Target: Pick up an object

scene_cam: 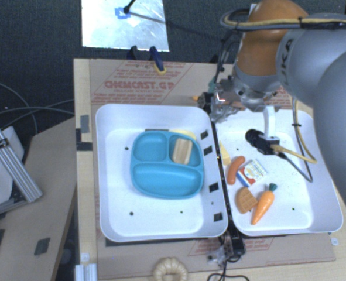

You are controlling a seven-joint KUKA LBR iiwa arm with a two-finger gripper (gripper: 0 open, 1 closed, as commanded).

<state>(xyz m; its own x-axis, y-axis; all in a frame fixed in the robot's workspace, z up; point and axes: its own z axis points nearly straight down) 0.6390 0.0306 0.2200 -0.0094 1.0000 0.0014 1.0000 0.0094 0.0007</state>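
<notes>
Lying in the right bin toward its near edge, beside the divider with the left bin: a toy carrot, a sausage, a brown cookie-like piece and a small printed packet (all looking light, stiff and a little slick, judging by the plastic sheen), with the carrot probably best pinched across its thick orange middle, not the green tip. Hanging over the far edge by the divider, the gripper, too blurred and glare-washed to tell spread from pressed together. Resting in the blue tray, a tan block, its make unclear.
</notes>
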